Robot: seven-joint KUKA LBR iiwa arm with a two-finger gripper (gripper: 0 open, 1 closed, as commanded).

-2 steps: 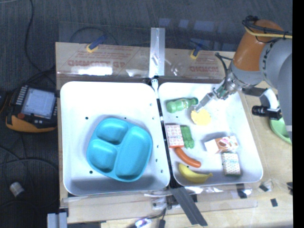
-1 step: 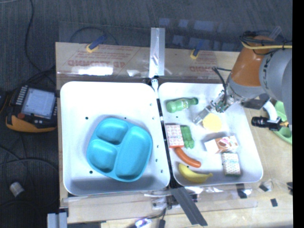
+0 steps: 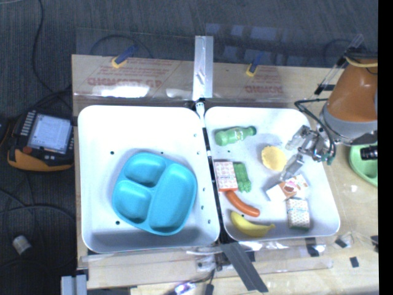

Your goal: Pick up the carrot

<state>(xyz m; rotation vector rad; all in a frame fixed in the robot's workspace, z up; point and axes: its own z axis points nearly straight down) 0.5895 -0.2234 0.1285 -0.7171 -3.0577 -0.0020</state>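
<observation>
The gripper (image 3: 299, 158) hangs over the right bin (image 3: 319, 223), grasping nothing that I can see. The carrot (image 3: 242, 203) lies down-left of it, near the bin's front, just above the banana (image 3: 250, 224), long axis slanting from upper left to lower right.

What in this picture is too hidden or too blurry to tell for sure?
- Gripper, camera view: its fingers blur together, so open or shut is unclear.
- Carrot, camera view: its lower end touches or lies under the banana; which one is unclear.
- Small boxes: print too small to read.
- Arm: cut off by the right edge.
</observation>
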